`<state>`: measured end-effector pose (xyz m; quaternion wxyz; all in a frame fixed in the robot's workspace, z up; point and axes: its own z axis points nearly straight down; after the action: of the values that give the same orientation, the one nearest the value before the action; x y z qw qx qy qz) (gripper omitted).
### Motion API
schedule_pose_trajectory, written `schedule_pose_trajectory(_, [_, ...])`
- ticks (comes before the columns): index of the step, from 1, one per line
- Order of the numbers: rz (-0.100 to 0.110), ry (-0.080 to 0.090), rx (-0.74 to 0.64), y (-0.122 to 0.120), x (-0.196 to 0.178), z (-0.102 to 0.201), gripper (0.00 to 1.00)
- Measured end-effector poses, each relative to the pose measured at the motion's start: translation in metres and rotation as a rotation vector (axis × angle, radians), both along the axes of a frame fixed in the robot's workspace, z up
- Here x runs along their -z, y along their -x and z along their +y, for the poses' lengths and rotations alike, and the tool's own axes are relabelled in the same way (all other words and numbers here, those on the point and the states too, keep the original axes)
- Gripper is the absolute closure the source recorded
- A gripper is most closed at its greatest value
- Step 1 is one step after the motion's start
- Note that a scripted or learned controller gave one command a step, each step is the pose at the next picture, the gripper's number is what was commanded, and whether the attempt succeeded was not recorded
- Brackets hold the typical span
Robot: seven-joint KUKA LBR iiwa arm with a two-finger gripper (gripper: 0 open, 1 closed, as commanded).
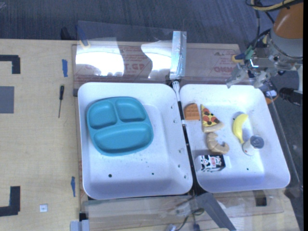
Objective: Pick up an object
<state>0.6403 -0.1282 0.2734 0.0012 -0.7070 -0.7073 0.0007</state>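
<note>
The gripper [250, 73], its state impossible to tell, hangs over the right bin's [276, 174] one-o'clock rim, with banana [239, 126], pizza [210, 119], waffle [191, 112], croissant [215, 144] and carton [211, 162] crowded inside.

From my station, the arm [288, 23] is cut off by the top and right edges, and I cannot make out the gripper [250, 73] fingers against the clutter. The small grey item [257, 141] beside the banana [239, 127] is too small to identify, as is the print on the black-and-white packet [211, 162].
</note>
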Motion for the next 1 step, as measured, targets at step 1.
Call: schedule_pose_trajectory(1, [0.011, -0.001, 0.090, 0.0550, 0.1310, 0.0125, 0.00])
